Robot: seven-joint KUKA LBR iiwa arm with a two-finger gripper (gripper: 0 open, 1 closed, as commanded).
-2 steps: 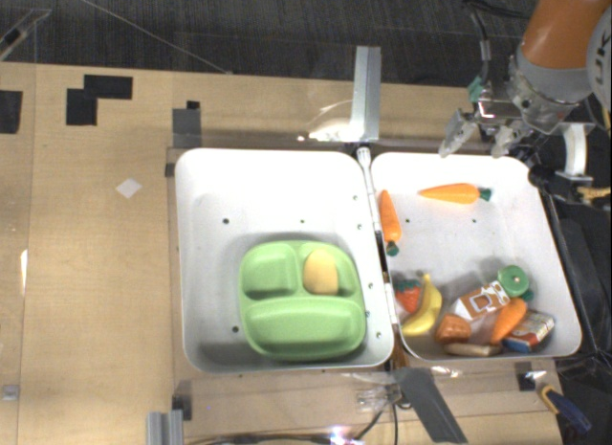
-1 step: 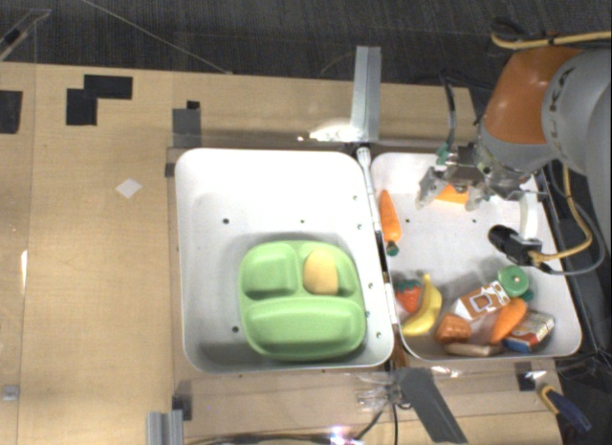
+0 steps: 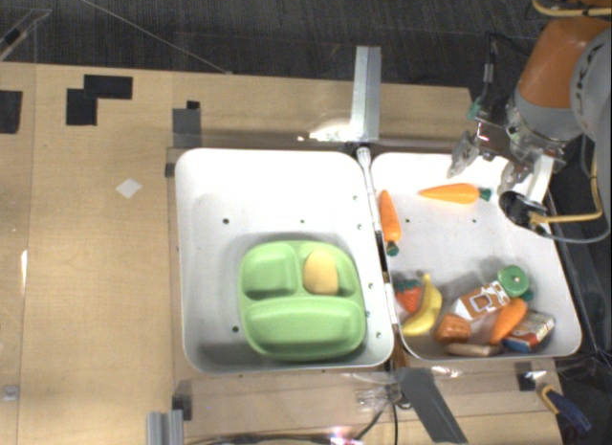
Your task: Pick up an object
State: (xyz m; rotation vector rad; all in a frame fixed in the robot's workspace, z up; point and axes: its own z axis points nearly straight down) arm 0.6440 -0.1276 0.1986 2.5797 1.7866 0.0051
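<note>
Camera view from above: gripper [image 3: 490, 167] poised at far right of right bin [image 3: 564, 280], fingers spread, holding nothing, just beside lone carrot [image 3: 449, 193], likeliest target.

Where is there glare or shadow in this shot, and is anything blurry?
Camera view: glare on the metal bracket behind the two bins; soft shadow beneath the green divided plastic tray in the left white bin; the tool at the right bin's far corner looks slightly soft.
</note>
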